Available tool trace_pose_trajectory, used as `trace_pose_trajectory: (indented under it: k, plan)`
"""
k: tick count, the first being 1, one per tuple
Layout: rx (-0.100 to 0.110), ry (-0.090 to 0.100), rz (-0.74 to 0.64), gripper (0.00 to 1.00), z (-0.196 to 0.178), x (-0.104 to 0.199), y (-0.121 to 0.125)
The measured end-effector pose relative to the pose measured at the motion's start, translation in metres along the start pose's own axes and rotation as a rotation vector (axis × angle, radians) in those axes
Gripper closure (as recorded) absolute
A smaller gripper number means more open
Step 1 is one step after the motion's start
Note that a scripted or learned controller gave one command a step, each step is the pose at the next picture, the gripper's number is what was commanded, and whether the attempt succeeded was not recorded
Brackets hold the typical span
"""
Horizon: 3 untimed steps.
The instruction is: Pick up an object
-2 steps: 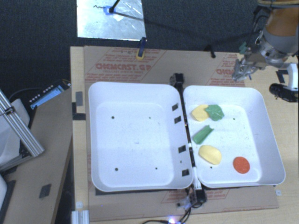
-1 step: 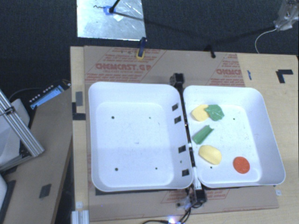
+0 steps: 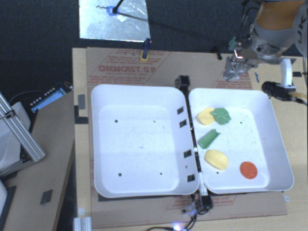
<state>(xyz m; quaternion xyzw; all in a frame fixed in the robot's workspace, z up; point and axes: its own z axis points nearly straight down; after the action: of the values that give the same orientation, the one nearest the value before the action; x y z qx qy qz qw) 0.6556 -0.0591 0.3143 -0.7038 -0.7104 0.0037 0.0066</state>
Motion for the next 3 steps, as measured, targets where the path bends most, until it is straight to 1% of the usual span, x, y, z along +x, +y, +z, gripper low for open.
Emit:
trace_pose_trajectory:
  k: [1, 2, 3]
  plan:
    - [-0.03, -0.001, -0.003, 1.0, -0.123, 0.068, -0.013]
    - [-0.025, -0.002, 0.002, 1.0, -0.205, 0.078, -0.079]
    - [-0.02, -0.001, -0.001, 1.0, -0.22, 0.127, -0.148]
